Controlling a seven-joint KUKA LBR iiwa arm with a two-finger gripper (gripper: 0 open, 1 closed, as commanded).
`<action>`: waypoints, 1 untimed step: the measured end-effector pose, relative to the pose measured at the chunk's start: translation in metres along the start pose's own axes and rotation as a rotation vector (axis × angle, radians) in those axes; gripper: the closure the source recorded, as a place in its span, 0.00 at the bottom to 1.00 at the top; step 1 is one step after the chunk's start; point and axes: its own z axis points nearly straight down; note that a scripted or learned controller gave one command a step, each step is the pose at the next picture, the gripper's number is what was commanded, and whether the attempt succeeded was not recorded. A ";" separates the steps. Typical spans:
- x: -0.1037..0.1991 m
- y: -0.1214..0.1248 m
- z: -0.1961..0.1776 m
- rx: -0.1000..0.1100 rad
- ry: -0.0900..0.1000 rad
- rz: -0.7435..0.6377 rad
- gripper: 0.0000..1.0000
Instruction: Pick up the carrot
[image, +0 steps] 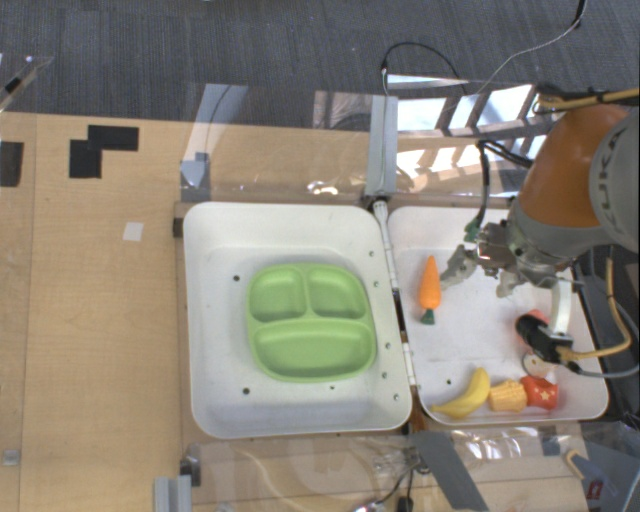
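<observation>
From above, the carrot (430, 286) lies untouched in the right bin (465, 355), near its left wall. The gripper (482, 268) hovers just right of it, jaws spread apart and holding nothing. The pick looks not yet begun; descent, closing and lift remain.

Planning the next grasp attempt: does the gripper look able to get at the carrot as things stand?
Probably yes. The carrot lies alone on the right bin's floor, with nothing on it or touching it, and the gripper is just to its right.
</observation>
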 end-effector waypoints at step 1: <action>0.000 0.000 0.000 0.000 0.000 0.000 0.00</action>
